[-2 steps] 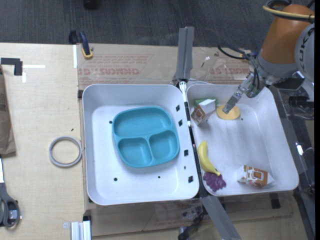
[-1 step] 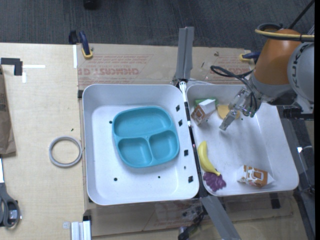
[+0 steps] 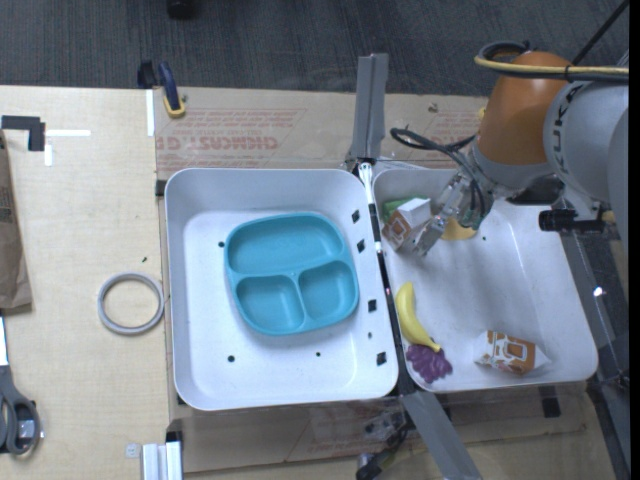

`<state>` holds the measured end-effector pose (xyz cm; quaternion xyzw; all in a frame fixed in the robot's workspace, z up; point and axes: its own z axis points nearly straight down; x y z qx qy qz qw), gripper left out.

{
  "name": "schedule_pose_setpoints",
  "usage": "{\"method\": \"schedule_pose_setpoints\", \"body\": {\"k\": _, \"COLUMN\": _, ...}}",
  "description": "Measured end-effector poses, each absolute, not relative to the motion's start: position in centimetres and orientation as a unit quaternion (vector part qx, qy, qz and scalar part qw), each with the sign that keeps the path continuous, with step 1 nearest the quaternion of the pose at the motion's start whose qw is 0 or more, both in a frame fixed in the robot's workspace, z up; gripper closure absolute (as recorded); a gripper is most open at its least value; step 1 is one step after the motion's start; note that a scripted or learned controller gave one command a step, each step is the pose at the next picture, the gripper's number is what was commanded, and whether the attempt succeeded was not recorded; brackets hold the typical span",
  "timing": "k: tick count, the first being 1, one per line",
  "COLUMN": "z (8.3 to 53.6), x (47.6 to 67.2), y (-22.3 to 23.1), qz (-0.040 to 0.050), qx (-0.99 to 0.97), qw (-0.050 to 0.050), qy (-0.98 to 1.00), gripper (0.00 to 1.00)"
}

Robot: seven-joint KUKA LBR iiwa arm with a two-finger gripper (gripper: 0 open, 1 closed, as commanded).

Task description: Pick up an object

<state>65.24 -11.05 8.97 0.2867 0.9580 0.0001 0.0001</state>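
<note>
My gripper point(image 3: 426, 238) hangs low over the back left part of the right bin point(image 3: 545, 268), reaching in from the right. Just to its left lies a small green, white and brown box point(image 3: 402, 220), touching or nearly touching the gripper tip. A bit of something yellow point(image 3: 461, 231) peeks out behind the gripper. Along the bin's left wall lies a yellow banana point(image 3: 409, 314), with a purple bunch of grapes point(image 3: 430, 364) at its lower end. An orange and white carton point(image 3: 508, 352) rests near the front right corner.
The left bin point(image 3: 190, 298) holds a blue divided plate point(image 3: 291, 273). On the bench to the left lie a grey ring point(image 3: 131, 302) and scissors point(image 3: 17, 418). A metal post point(image 3: 370, 108) stands behind the divider between the bins.
</note>
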Motion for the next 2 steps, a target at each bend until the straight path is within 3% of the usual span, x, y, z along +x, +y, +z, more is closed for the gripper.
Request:
{"method": "schedule_pose_setpoints", "body": {"k": 1, "z": 9.0, "x": 64.6, "y": -14.4, "qz": 0.0001, "qx": 0.399, "qw": 0.000, "qy": 0.917, "gripper": 0.00}}
{"method": "schedule_pose_setpoints", "body": {"k": 2, "z": 9.0, "x": 63.0, "y": -13.1, "qz": -0.0002, "qx": 0.387, "qw": 0.000, "qy": 0.922, "gripper": 0.00}}
